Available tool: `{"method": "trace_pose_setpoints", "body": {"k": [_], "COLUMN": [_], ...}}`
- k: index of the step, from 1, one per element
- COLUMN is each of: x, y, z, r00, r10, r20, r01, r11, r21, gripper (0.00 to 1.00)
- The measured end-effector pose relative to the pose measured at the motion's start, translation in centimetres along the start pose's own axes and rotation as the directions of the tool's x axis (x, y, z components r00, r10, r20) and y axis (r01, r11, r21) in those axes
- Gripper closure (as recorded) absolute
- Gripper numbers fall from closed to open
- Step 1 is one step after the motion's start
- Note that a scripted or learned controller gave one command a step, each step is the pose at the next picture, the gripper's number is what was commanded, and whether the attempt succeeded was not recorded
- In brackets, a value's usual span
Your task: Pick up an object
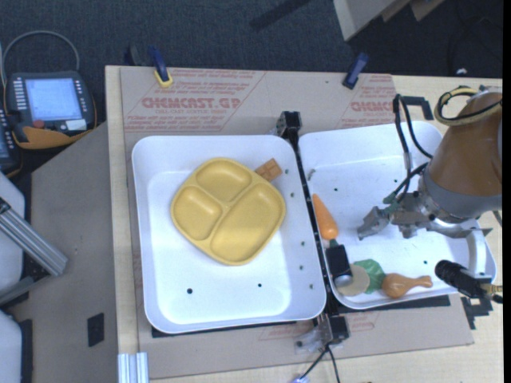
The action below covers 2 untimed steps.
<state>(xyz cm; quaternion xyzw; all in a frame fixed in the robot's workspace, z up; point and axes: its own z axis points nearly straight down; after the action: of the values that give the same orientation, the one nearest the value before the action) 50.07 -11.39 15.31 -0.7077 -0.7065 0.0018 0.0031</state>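
Left bin [152,238]: yellow divided plate [228,211] mid-bin, small brown block [269,169] touching its upper-right edge. Right of plate, right bin [351,154]: orange carrot [323,216] by the divider, below it black item [336,258], green piece [369,271], tan drumstick [403,282]. Gripper [382,221] above bin floor, right of carrot, holding nothing; finger gap can't tell. Cardboard-topped bench [239,94], dark carpet [200,14], pendant [48,106] far left of plate.

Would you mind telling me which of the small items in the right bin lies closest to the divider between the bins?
The orange carrot. It lies along the right bin's left wall, while the green piece and the tan drumstick sit further right, near the front edge.
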Motion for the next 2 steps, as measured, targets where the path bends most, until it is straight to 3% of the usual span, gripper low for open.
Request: {"method": "trace_pose_setpoints", "body": {"k": [1, 2], "x": [-0.1, -0.3], "y": [-0.1, 0.1], "z": [6.2, 4.7], "r00": [1.0, 1.0], "r10": [-0.002, 0.001], "r20": [0.001, 0.006], "r01": [0.002, 0.0], "r11": [1.0, 1.0], "r21": [-0.005, -0.015], "gripper": [0.0, 1.0]}}
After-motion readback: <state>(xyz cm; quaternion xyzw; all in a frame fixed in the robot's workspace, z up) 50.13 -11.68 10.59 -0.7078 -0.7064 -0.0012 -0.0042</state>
